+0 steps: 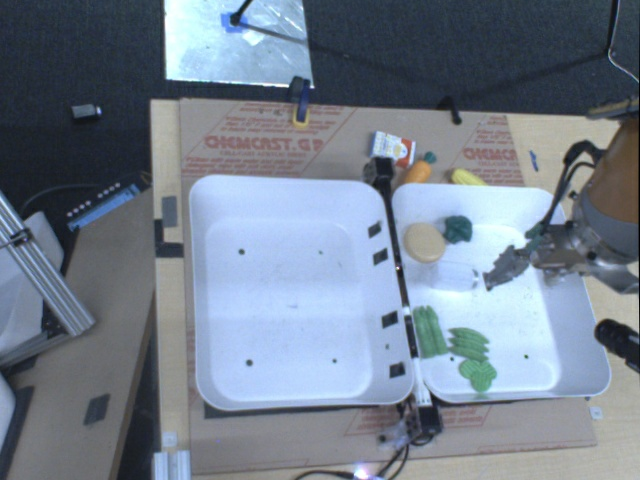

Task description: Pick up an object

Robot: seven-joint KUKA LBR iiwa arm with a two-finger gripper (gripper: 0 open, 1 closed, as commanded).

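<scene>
Green pea pods [468, 342] and a green leafy piece [481, 375] lie at the lower edge of the right bin [575, 363], nearest the camera, while higher in that bin, right of centre in the frame, the tool [497, 272] hangs over bare white floor with its two dark fingers a little apart and nothing between them. Just left of it sits a clear cup-like thing [455, 275], hard to make out, with a tan round disc [424, 241] and a dark green lump [458, 228] above it toward the bin's upper left, and the left bin [210, 268] lies beyond the divider on the table [250, 128].
</scene>
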